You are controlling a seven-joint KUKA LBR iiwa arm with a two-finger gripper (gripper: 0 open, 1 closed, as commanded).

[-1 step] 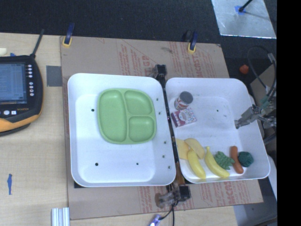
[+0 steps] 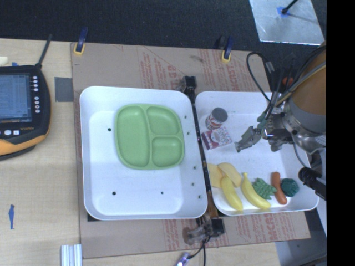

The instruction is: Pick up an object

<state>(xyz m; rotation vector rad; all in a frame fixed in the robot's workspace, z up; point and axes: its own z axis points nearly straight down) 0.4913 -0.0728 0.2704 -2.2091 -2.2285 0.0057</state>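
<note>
The right bin (image 2: 294, 101) holds several items. A small can (image 2: 217, 117) stands at its back left, with a red and white packet (image 2: 217, 139) just in front of it. Along the front lie two bananas (image 2: 231, 193) (image 2: 253, 193), a pale yellow piece (image 2: 228, 172), a green leafy toy (image 2: 264, 188), an orange carrot (image 2: 278, 187) and a dark green piece (image 2: 289, 187). My gripper (image 2: 245, 141) hangs over the middle of the right bin, to the right of the packet and apart from it. I see nothing held in it.
The left bin (image 2: 94, 165) holds a green divided plate (image 2: 148, 136). A teach pendant (image 2: 19, 110) lies at the far left of the bench. Black cables (image 2: 260, 73) loop behind the right bin, and the arm (image 2: 310, 104) covers that bin's right side.
</note>
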